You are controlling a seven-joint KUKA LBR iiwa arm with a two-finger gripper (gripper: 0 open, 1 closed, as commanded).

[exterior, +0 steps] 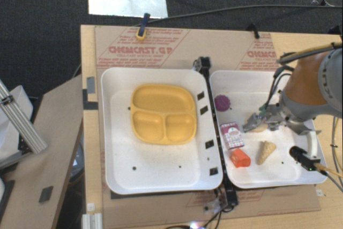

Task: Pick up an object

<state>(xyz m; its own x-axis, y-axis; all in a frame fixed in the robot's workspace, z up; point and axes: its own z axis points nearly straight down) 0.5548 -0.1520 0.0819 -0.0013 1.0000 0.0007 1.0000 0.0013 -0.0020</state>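
plastic shapes sit under your gripper [256, 123].
smooth cone [265, 152], orange block [240, 158], open floor between; jaw state unclear.

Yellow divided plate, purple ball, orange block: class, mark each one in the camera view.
Yellow divided plate [163, 114], camera view: on the ridge between its compartments.
Purple ball [222, 102], camera view: at its middle.
Orange block [240, 158], camera view: on its top face.

Both bins [118, 115] look like smooth white plastic; the yellow tray [163, 113] like matt plastic; the bench [177, 43] at twelve o'clock like printed brown cardboard.
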